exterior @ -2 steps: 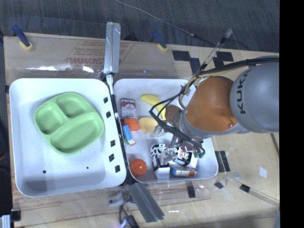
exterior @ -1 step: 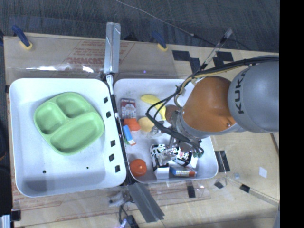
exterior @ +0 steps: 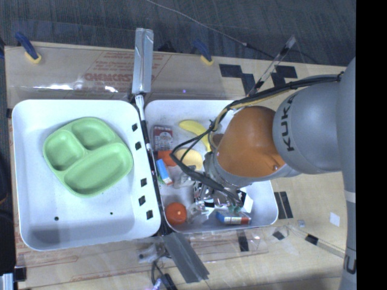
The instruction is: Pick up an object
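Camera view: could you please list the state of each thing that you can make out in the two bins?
Green divided plate: upright, flat in the left bin.
Banana: lying in the right bin, partly under the arm.
Red ball: resting near the right bin's front edge.
Gripper: lowered into the right bin among the clutter; no object seen between its fingers.

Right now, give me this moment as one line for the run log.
arm: low over right bin | hand: among clutter, grip unclear | nearby: red ball, banana | left bin: green divided plate
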Tool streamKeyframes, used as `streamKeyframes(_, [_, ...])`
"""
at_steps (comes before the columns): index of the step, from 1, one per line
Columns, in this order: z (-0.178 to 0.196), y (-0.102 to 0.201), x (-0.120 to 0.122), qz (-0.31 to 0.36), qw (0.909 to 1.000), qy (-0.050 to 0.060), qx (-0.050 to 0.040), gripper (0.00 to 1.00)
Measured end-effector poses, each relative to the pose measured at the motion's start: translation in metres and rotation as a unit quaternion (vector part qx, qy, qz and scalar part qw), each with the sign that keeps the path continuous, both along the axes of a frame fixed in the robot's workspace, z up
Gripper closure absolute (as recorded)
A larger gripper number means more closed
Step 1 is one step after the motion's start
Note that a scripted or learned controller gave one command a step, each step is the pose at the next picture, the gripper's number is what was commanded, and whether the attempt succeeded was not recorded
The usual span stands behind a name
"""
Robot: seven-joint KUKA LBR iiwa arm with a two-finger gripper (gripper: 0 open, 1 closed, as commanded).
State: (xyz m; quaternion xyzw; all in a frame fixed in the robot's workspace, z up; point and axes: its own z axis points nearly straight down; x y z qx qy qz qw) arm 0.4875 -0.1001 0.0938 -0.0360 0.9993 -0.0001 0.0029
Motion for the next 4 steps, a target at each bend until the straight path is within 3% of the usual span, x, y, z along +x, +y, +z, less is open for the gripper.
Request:
streamKeyframes(1, [-0.001,0.008,0.063,0.01,1.0,0.002,0.0,0.0])
streamKeyframes(2, [-0.001,0.008,0.088,-0.075,0.9972,0.002,0.0002,0.0])
streamKeyframes(3, [0.068,-0.088,0.113,-0.026,0.9997,-0.001,-0.0022,0.0])
streamKeyframes(4, [0.02,-0.052,0.061,-0.054,0.9985,-0.008,-0.0026,0.0])
